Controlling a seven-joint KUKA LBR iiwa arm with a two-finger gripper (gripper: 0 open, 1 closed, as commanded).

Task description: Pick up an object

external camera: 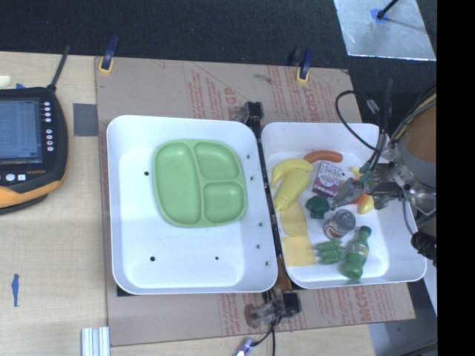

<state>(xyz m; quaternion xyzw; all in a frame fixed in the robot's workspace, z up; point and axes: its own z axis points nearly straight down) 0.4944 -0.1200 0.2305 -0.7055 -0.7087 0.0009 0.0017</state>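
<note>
The brown cardboard [223, 87] under the bins has red printed words on it, but they are too faint to read. A small red and white packet [327, 176] in the right bin [401, 269] has a picture on it, and its words are too small to read. A round can [341, 223] has a red and white top; I cannot read it either.

The gripper [350, 192] reaches into the right bin from the right side. It sits low over the toys, just right of the packet and just above the can. Something small and orange-red [361, 196] and a little yellow piece [365, 205] are right at its tip. I cannot tell if its fingers are spread or pressed together, or if they pinch anything.

Around the packet lie the other toys. A yellow banana [289, 178] is to its left. An orange hot dog [323, 156] is above it. A dark green piece [318, 207] is just below it. Two pale yellow blocks [295, 234] lie further down on the left. A green bottle [356, 254] and a green bumpy toy [329, 254] are at the bottom, below the can.

The left bin [133, 265] holds a green plate [199, 182] with three parts. The plate has no food on it.

Far left of the bins is a control pad [30, 150] with a screen.
</note>
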